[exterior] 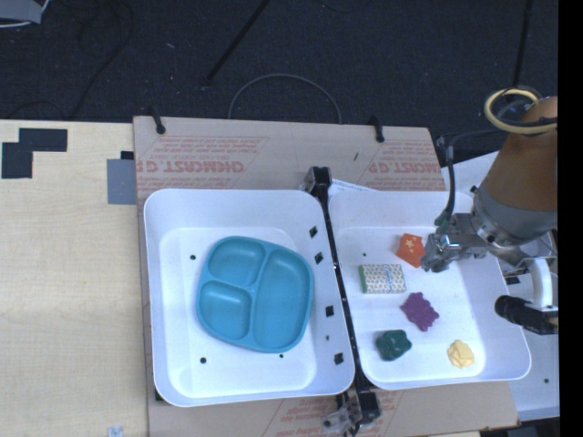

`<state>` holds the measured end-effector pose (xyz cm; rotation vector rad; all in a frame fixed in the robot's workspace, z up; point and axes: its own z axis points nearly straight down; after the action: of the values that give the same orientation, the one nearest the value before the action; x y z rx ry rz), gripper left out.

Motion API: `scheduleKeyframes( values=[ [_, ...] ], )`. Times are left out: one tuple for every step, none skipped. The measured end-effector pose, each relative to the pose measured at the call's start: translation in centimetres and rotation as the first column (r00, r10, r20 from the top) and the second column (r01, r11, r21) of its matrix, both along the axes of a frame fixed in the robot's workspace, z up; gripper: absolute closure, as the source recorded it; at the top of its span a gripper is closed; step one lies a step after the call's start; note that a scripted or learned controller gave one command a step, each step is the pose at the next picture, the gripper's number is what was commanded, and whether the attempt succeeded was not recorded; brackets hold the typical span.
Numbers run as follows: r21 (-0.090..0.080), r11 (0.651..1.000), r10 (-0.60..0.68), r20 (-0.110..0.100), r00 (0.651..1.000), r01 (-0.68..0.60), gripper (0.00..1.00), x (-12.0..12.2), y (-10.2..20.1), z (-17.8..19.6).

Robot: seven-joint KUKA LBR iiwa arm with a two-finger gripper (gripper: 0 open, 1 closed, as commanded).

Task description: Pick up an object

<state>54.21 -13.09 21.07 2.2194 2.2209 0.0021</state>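
Dark carpet lies behind the pale wooden bench (64, 280). Whether the gripper's fingers (435, 255) are parted or closed I cannot tell; they hover beside the small orange block (411, 248) in the right white bin (510, 358). Better to descend squarely over it, away from the wall. That bin also holds a speckled box (382, 278), a purple lump (419, 310), a dark green lump (393, 344) and a yellow lump (461, 353). In the left white bin (173, 371) lies a blue divided plastic tray (254, 292).

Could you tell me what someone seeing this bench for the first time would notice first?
Probably the blue divided plate, lying alone in the left bin. Next come the small colourful things scattered in the right bin: an orange block, a patterned box, a purple toy, a dark green lump and a yellow piece. The arm's tool sits just right of the orange block.
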Motion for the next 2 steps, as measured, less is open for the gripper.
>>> scheduleKeyframes(
  values=[
    [0.0,1.0,0.0,-0.001,1.0,0.0,1.0,0.1,-0.1,3.1],
    [0.002,1.0,0.003,-0.006,1.0,-0.003,1.0,-0.3,6.0,3.2]
  ],
)
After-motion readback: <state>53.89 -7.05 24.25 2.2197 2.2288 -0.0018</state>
